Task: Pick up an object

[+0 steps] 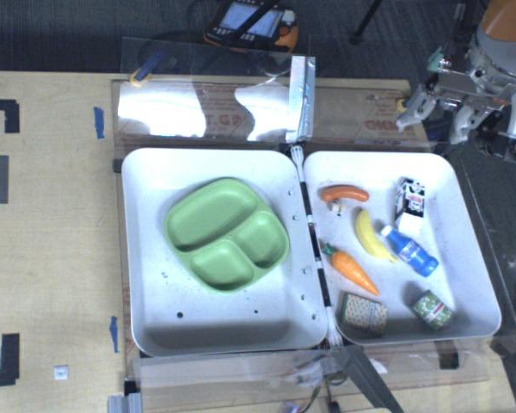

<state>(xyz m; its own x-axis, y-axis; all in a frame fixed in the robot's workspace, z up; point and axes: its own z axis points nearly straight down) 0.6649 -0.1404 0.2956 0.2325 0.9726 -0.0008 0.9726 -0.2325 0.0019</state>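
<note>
Up beyond the far right corner of the right bin (464, 188), the fingers (436, 110) hang spread apart with nothing between them, above the table's (52, 231) back edge rather than over the bin. Below and slightly left of them lie the objects: a small black-and-white carton (410, 200) nearest, then a blue bottle (410, 252) touching a banana (371, 235), a sausage (344, 194), a carrot (353, 268), a green can (432, 309) and a patterned pouch (363, 313). Farther left, the left bin (146, 188) holds a green divided plate (226, 233).
</note>
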